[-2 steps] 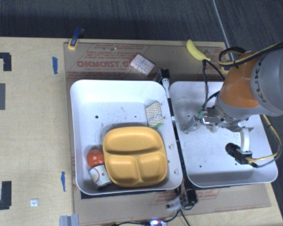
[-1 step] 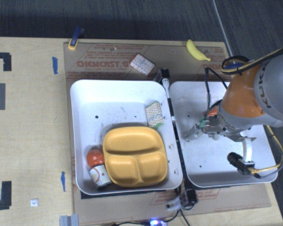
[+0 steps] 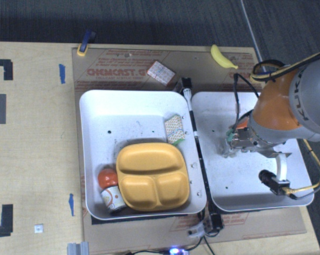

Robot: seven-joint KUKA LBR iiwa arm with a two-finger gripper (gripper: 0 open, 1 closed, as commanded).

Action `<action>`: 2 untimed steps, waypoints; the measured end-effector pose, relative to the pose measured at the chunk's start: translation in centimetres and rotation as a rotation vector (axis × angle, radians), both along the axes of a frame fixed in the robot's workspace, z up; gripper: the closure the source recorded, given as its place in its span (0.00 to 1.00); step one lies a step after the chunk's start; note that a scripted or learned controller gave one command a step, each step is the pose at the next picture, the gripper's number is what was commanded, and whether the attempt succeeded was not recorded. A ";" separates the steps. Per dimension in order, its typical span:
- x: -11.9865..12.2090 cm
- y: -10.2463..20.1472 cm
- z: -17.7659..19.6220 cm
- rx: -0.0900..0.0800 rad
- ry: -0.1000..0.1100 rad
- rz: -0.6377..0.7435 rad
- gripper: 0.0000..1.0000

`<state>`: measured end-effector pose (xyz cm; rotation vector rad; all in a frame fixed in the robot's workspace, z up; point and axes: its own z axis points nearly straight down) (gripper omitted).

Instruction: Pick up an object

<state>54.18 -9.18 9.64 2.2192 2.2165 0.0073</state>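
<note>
My arm [image 3: 303,102] is grey with an orange band above the wrist. Both bins, left [image 3: 91,142] and right [image 3: 218,102], are white. In the left one I see a mustard-yellow divided tray [image 3: 152,175], a small packet [image 3: 174,128] with a fine green-and-white pattern, and an orange-red and white object [image 3: 110,187]. A yellow banana [image 3: 222,58] lies on the tan board [image 3: 117,70] printed with red lettering.

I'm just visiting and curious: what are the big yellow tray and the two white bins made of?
The yellow tray looks like moulded plastic with a smooth, slightly glossy finish: rounded compartments with soft highlights. The left bin and right bin look like hard white plastic or enamelled metal, matte and scuffed with dark specks; the picture cannot settle which.
</note>
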 end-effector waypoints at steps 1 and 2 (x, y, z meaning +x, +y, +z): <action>0.0 0.0 0.0 0.000 0.000 0.000 0.00; -6.1 -0.2 -1.0 0.000 0.002 0.001 0.00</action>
